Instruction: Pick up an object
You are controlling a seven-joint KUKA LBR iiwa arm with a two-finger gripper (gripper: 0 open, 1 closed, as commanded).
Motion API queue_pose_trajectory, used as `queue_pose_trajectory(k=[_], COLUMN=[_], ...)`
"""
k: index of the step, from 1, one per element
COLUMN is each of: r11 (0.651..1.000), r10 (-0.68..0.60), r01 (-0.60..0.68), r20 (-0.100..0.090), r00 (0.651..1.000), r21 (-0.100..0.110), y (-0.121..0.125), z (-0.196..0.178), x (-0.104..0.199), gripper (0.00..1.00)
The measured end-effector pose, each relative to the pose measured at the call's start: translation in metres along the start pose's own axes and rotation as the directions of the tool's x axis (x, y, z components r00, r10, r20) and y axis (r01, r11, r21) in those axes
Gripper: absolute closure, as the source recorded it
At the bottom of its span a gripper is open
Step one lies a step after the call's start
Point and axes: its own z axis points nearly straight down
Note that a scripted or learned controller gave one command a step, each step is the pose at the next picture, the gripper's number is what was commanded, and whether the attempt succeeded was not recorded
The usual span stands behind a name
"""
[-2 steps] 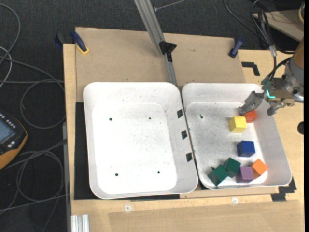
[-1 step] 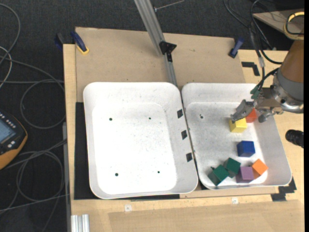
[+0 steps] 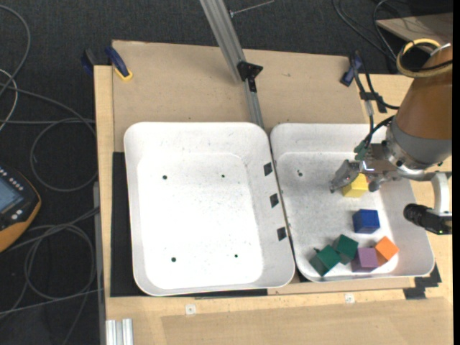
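Observation:
My gripper [image 3: 356, 183] hangs over the back half of the right bin [image 3: 305, 214]. A yellow block [image 3: 356, 187] sits between its two fingers, and they look shut on it. In the bin's front right corner lie a blue block [image 3: 366, 221], an orange block [image 3: 387, 249], a purple block [image 3: 366, 258] and two green blocks [image 3: 346, 246] [image 3: 328, 259].
The left bin [image 3: 198, 207] lies beside the right one, with a raised divider between them. A slanted metal rail [image 3: 228, 42] runs from the top down to the bins' back edge. Blue clamps sit at the board's back corners. Cables lie on the floor to the left.

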Motion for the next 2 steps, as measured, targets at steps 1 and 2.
queue_pose_trajectory(k=[1,2], r11=[1.0,1.0], r10=[0.0,0.0], r01=[0.0,0.0], r20=[-0.001,0.001], r00=[1.0,1.0], r21=[0.001,-0.008], y=[0.002,0.004], z=[0.061,0.046], x=[0.008,0.007], gripper=[0.0,1.0])
